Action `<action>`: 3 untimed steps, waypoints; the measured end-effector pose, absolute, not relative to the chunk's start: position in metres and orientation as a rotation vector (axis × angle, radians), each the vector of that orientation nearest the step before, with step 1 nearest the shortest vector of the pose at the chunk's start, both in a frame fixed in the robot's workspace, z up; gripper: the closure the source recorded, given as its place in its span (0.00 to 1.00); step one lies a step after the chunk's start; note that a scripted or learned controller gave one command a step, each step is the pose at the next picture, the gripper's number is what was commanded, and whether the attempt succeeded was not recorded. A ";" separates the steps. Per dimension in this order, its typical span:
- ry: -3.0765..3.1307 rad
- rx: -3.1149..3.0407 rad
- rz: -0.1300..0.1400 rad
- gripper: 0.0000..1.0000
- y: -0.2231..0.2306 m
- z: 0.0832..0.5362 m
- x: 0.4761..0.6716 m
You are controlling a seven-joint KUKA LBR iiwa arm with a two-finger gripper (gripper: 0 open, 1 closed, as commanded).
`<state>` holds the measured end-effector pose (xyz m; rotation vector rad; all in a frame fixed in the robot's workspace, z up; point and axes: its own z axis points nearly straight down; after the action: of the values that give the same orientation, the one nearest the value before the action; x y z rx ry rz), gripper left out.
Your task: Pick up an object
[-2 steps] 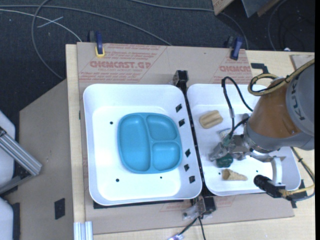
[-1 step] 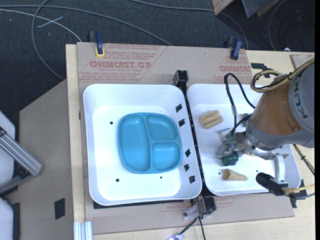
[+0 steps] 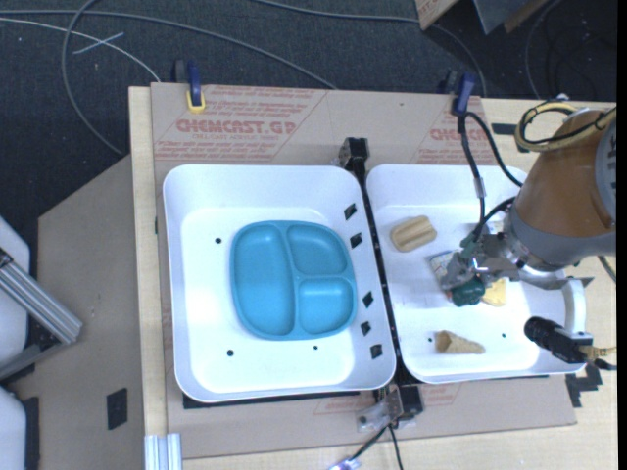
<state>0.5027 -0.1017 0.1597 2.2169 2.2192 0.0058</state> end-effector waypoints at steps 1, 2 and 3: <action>2.219 2.217 0.005 1.00 -0.108 0.207 0.499; 2.218 2.215 0.008 1.00 -0.111 0.270 0.505; 2.228 2.214 0.003 1.00 -0.059 0.256 0.535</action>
<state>0.5355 -0.0585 0.2557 2.2144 2.2284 0.0025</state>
